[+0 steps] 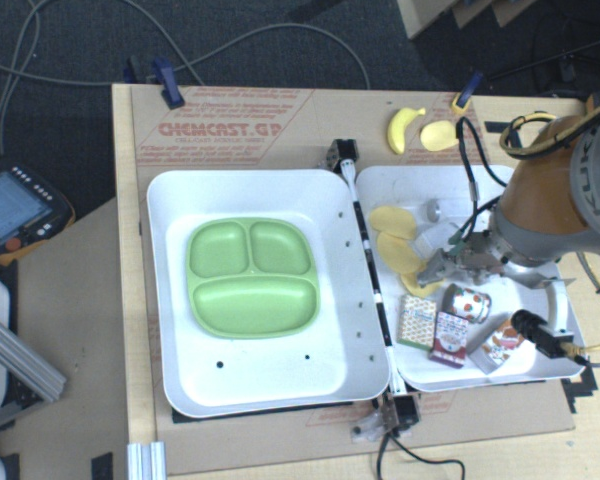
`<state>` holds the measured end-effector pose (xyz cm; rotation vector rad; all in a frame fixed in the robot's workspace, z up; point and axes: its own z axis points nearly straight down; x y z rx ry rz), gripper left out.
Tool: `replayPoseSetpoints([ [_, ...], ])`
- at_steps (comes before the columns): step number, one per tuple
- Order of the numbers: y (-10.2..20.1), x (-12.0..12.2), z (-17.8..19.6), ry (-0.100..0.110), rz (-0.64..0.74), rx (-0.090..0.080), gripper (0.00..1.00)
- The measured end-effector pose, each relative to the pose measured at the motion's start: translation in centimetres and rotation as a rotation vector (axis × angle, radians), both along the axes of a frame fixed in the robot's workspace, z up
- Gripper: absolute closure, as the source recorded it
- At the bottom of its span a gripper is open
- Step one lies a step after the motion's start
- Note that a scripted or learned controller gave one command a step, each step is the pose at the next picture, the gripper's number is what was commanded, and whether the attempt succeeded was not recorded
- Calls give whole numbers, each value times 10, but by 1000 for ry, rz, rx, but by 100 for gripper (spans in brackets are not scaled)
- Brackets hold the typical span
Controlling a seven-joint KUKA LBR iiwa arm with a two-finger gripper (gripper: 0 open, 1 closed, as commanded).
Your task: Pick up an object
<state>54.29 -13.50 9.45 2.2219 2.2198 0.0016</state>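
Gripper (442, 268) low in right bin (540, 368), right of frame centre, over yellow pieces (395, 236) and packets (450, 333). Finger state: cannot tell, blurred against clutter. Nothing visibly gripped. Judgement: pick not done; grasp and lift left. Green tray (252, 278) in left bin (180, 348).

A robotics lab: clamped bench (230, 118), loose cables (180, 58), teach pendant (15, 213).

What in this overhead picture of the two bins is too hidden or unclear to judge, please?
- Pincer: in the camera view its tips merge with clutter in the right bin; grip unreadable.
- Packets: labels too small to read.
- Yellow pieces: partly under the arm, shape unclear.
- Arm: cut off by the right edge.
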Motion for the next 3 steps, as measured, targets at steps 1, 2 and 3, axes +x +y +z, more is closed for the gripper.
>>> replayPoseSetpoints([
  [1, -12, -34, -10, 3, 0, 1, 0],
  [2, -13, -31, 1, -4, 0, -1, 100],
  [3, 59, -8, 90, 0, 2, 0, 100],
])
